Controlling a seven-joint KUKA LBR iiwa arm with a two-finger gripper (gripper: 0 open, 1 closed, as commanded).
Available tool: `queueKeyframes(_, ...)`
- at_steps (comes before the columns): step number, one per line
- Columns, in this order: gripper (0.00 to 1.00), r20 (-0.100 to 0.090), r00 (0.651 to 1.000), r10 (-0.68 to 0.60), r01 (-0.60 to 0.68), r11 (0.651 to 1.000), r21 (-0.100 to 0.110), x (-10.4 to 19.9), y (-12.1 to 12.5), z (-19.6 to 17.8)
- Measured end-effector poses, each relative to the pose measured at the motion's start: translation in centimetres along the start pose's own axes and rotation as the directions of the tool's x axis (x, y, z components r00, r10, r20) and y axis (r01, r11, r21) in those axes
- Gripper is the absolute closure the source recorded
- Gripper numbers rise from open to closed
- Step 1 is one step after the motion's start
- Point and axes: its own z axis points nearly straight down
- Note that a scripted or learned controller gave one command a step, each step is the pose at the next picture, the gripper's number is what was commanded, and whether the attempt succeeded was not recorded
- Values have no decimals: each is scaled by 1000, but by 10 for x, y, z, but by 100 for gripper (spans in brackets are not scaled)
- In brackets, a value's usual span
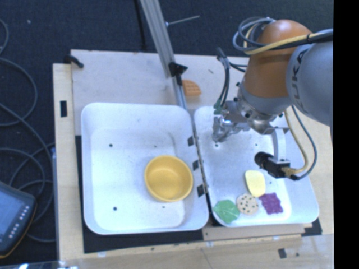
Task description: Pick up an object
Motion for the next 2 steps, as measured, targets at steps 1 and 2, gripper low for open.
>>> queueKeyframes(1, 100, -2, 1000, -2, 2, 1000, -2, 54, -9, -5)
queueKeyframes(2, 100, 0, 1000, -1, 1, 1000, 1, 104, -27, 14)
